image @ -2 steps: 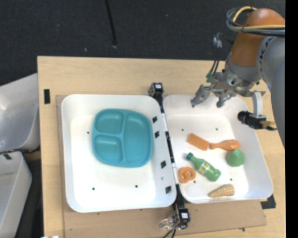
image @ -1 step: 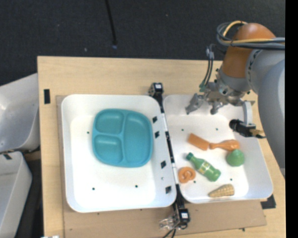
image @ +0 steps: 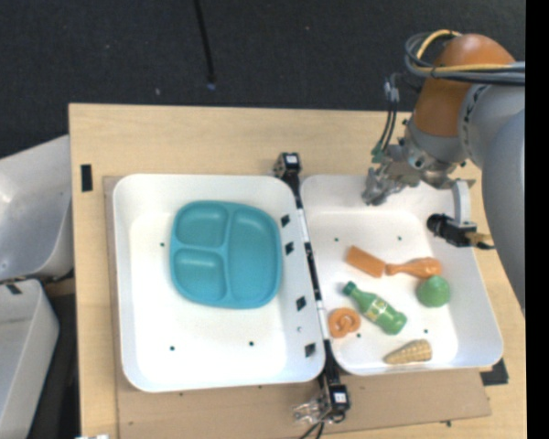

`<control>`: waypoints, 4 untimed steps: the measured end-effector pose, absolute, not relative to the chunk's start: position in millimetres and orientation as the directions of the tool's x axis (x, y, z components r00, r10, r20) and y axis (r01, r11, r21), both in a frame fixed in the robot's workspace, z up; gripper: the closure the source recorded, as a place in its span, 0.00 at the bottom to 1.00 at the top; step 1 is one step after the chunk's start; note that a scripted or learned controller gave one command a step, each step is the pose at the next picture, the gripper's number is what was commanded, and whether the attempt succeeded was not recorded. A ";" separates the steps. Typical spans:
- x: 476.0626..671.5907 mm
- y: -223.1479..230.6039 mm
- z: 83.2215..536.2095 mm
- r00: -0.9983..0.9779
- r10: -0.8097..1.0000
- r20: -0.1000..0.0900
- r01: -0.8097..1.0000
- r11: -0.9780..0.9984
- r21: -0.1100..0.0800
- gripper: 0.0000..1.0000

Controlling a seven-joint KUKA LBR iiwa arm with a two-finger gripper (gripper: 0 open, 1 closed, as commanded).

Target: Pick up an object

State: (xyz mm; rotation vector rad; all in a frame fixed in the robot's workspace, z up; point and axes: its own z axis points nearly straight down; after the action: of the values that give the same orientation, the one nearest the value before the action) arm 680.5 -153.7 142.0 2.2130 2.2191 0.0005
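Camera view has our gripper (image: 377, 193) hovering over the right bin's (image: 337, 199) far edge, finger state unclear, approach underway; next we descend toward the green bottle (image: 375, 307) nearer the front.

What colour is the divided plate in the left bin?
Teal, a light blue-green; the plate shows clearly in the camera view.
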 end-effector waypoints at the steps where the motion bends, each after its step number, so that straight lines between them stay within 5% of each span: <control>1: 681.5 -144.9 193.0 -0.004 1.000 0.000 1.000 0.004 0.006 1.00; 2: 682.8 -146.4 244.3 -0.005 1.000 -0.001 1.000 0.005 0.007 1.00; 4: 637.8 -54.4 260.8 -0.006 1.000 0.002 1.000 0.006 0.000 1.00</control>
State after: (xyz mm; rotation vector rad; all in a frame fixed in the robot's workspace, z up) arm 637.8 -54.4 260.8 2.2157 2.2287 0.0019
